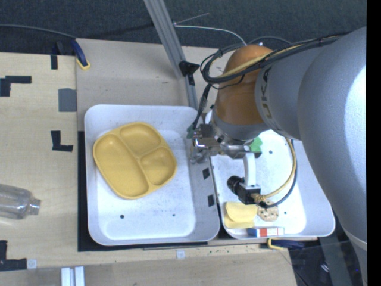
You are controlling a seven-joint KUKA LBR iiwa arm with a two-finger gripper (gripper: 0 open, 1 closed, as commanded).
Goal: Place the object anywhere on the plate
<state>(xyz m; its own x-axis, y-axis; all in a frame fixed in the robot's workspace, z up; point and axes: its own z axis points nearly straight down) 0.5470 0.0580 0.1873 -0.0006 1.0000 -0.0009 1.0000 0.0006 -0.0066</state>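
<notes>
One plate (134, 158) in left bin (137, 219), block (238, 214) in right bin (280, 159); end effector (203, 143) state unclear

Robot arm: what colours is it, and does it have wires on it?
The arm is big, round and grey, with dark letters printed on its shell. Above the wrist is a smooth orange band. Thin black cables loop over that band. At the end sits the gripper, made of silvery metal.

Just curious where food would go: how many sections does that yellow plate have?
3 on the plate, none hidden: one large section at left, a smaller one at the far edge, another at right.
</notes>
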